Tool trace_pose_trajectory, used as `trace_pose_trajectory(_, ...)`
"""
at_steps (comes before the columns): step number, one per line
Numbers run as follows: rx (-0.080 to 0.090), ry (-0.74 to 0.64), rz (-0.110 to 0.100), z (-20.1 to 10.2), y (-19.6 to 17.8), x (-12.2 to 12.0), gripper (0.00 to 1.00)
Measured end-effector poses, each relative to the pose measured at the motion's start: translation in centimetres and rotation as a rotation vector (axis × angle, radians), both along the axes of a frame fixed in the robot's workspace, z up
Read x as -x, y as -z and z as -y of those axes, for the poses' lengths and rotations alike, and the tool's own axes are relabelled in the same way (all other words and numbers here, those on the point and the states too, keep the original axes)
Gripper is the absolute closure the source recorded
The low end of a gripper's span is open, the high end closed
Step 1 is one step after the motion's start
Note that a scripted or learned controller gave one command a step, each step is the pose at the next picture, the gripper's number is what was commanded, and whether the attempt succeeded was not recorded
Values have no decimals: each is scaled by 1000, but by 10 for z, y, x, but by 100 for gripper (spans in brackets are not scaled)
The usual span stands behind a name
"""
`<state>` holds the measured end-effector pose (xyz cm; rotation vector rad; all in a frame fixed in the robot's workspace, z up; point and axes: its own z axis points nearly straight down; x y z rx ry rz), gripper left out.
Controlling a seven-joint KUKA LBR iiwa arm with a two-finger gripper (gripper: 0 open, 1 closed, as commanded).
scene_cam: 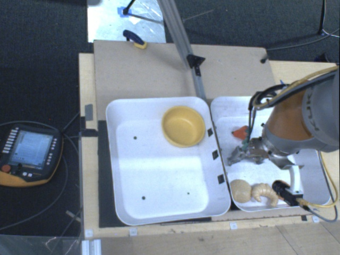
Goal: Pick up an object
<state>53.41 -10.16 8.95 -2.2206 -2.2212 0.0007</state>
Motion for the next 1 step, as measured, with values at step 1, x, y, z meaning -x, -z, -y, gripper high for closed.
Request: trace_pose_trajectory(1, 0, 0, 2, 0, -11, -1, 100)
